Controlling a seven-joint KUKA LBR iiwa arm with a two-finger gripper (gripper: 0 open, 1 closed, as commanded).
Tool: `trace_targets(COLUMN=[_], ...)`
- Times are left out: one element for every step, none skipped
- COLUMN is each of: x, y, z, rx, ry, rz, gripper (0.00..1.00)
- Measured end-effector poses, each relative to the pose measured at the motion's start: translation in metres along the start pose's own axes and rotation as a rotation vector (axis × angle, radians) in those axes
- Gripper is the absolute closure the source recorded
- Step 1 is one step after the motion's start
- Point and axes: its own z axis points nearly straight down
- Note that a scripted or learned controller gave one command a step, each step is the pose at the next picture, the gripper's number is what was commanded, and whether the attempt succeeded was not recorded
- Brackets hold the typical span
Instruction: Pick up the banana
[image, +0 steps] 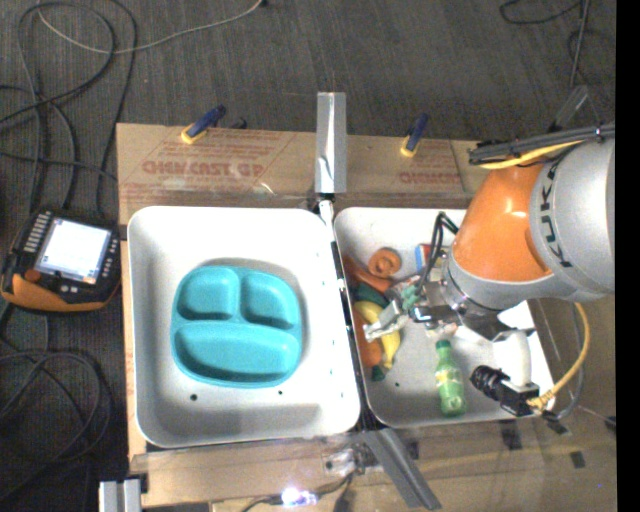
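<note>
Over the right bin (520, 405) I hang low, my gripper (398, 318) reaching toward the heap of toys against the bin's left wall. My fingers (385, 325) look spread a little, with nothing clearly between them. The banana (385, 335) lies just under and beside my fingertips, a yellow curve pressed among an orange piece (383, 263) higher up, some green bits, and a green bottle (449, 378) lying to its right. How much of it is hidden by my own fingers I cannot say. I judge it light and fairly stiff, likely smooth plastic, so it may slip or roll out of a poor pinch. Its curve means the ends taper; I would rather close across the thick middle, jaws square to its length. The neighbours crowd it closely, so one finger could land on another toy and push the banana aside. The left bin (150, 400) holds a blue divided tray (240, 325), well apart.
</note>
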Motion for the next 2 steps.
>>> trace_targets(x=[-0.0485, -0.0471], y=[-0.0157, -0.0158], z=[0.0783, 0.0704], rx=[-0.001, 0.002], ry=[-0.001, 0.002], rz=[0.011, 0.01], gripper=[0.0, 1.0])
